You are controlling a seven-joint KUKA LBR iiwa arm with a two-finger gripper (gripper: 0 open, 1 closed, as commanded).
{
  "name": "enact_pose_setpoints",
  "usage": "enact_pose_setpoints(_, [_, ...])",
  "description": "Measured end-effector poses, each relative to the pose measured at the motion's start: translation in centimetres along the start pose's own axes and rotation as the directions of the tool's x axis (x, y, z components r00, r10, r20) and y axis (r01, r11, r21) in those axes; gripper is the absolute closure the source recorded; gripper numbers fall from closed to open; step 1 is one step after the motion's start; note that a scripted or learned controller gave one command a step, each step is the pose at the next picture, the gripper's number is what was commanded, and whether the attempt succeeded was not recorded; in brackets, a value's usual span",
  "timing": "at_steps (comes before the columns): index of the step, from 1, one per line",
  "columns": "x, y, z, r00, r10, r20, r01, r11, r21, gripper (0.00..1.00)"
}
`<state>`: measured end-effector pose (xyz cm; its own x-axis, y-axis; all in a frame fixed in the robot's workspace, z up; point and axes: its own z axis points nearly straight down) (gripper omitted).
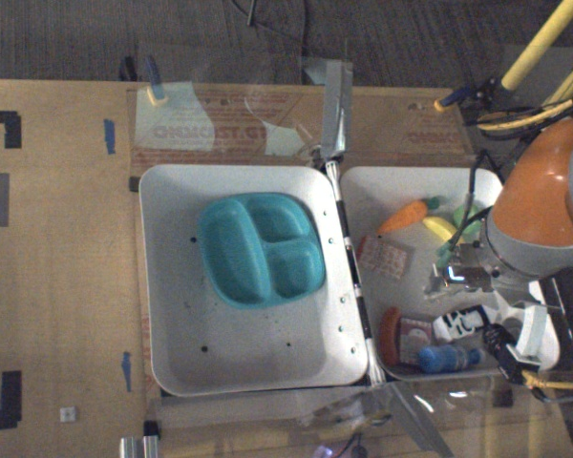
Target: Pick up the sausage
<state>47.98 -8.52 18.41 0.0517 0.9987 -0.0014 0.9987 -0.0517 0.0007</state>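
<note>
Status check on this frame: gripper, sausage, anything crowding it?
Gripper low over right bin, finger state unclear. Sausage lies at near-left of that bin, not held. Blue bottle and packet crowd it.

Tan bench (57, 284) with two white bins, left bin (172, 351) beside right bin (368, 194).

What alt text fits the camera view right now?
The arm's gripper hangs over the right bin, among a carrot, a blue bottle and other small items. The left bin holds a teal divided plate.
</note>
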Motion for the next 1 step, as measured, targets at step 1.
enact_pose_setpoints(1, [0.01, -0.01, 0.00, 1.000, 0.000, 0.000, 0.000, 1.000, 0.001, 0.00])
